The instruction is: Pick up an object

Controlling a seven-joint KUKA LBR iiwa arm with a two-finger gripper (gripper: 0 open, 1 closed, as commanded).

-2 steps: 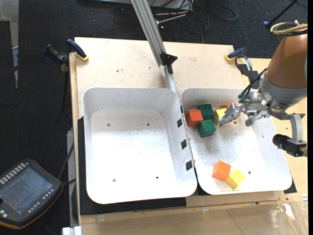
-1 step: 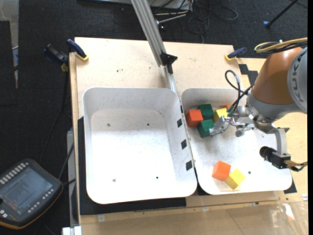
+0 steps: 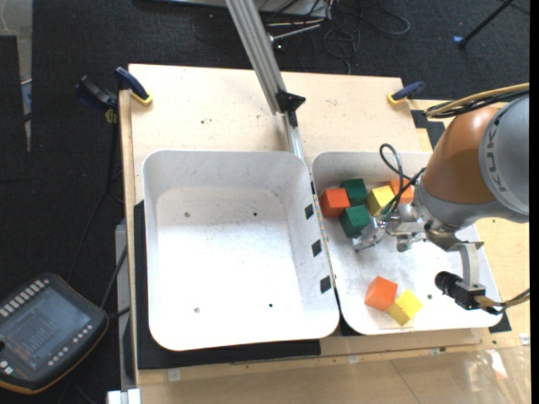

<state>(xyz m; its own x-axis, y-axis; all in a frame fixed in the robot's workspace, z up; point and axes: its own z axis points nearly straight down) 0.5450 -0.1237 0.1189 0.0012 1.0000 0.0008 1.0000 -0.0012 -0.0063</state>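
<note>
2 white bins on a tan bench point(image 3: 210, 99): left bin point(image 3: 168, 175) and right bin point(image 3: 358, 322), touching along their shared edge. Right bin holds all the blocks. Upper cluster: orange-red block point(image 3: 335, 199), dark green block point(image 3: 354, 189) just behind it, second green block point(image 3: 355, 219) below and touching that pair, yellow block point(image 3: 381, 197) to their right, and an orange block point(image 3: 402, 188) partly hidden by the arm. Lower pair, well apart from the cluster: orange block point(image 3: 381, 293) with a yellow block point(image 3: 404, 307) touching its lower right corner. Grey arm with orange band point(image 3: 455, 162) comes in from the right, over the right bin. Gripper point(image 3: 368, 238) is low in the right bin, metal fingers pointing left, tips just below and beside the second green block; nothing visible between the fingers, and whether they are spread or closed, cannot tell at this angle. Black cable point(image 3: 392, 162) loops above the wrist. Blue and yellow clamps point(image 3: 133, 84) at the bench's back corners. Aluminium strut point(image 3: 257, 45) runs diagonally down to the bins' junction. Pendant point(image 3: 38, 331) on the floor at lower left.
</note>
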